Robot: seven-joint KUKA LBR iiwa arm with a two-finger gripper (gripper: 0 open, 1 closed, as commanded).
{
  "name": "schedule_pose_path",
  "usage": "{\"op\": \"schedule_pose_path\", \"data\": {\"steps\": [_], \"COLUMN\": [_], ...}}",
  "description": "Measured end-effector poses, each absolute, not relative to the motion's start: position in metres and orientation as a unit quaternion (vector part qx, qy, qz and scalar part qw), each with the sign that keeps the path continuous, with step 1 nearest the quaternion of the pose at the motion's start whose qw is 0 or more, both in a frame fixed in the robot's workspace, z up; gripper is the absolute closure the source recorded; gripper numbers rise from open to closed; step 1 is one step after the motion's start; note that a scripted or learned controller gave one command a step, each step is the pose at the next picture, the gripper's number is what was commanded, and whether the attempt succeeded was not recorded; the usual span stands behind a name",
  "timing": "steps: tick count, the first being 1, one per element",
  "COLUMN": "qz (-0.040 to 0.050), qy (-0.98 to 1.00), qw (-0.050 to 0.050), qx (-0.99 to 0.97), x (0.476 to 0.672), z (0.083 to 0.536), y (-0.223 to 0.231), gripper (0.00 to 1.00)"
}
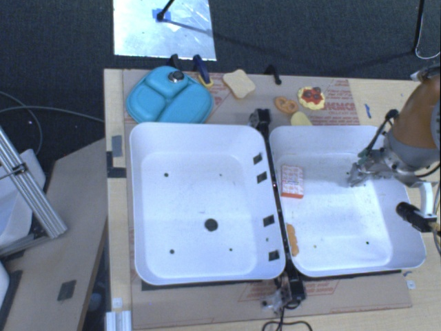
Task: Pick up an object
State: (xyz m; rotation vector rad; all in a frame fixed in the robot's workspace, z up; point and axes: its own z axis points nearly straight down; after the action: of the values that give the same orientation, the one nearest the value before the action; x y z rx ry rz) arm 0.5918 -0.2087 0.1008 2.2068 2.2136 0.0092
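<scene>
The arm (422, 126) is running off the edge at 3 o'clock. The print on the card (292, 182) is too small to read. The jaws are blurring together.

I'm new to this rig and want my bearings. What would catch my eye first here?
Two white bins sit side by side on the bench; the left bin holds a small dark disc. In the right bin a small red-and-white card lies near the left wall, with the tool low over the floor. Behind the bins sits a blue divided tray.
</scene>
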Motion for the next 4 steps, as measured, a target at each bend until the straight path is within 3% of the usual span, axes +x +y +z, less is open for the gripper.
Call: {"op": "schedule_pose_path", "data": {"steps": [1,2,3,4], "qz": [0.0042,0.0051,0.0039,0.003], "qy": [0.707,0.713,0.713,0.707], "qw": [0.009,0.002,0.0,0.003], "qx": [0.707,0.701,0.701,0.707], "x": [0.518,0.488,0.498,0.488], "z": [0.09,0.19,0.226,0.286], "y": [-0.163,-0.033,0.076,0.045], "gripper": [1.0,1.0,1.0,1.0]}}
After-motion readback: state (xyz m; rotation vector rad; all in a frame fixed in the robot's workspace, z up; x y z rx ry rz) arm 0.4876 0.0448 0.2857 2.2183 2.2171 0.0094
